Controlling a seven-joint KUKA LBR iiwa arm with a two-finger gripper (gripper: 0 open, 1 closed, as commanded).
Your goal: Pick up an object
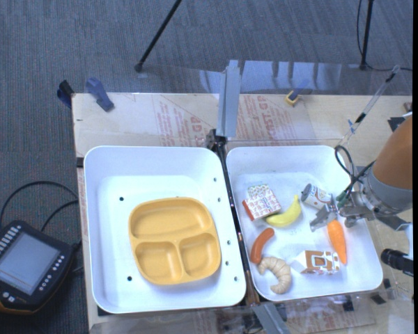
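In the right bin [285,160] lie a patterned red and white box [261,201], a yellow banana [286,213], a red sausage [262,245], a beige croissant [277,273], a small orange and white carton [320,261], an orange carrot [337,241] and a small silver can [312,193]. My gripper [329,213] hangs low over the bin's right side, between the can and the carrot, just right of the banana. Its fingers stand open with nothing between them.
The left bin [111,172] holds a yellow divided plate [174,239]. A grey metal post [229,103] rises behind the seam between the bins. A tablet pendant [24,259] lies on the floor at the left. Cables hang by the arm at the right.
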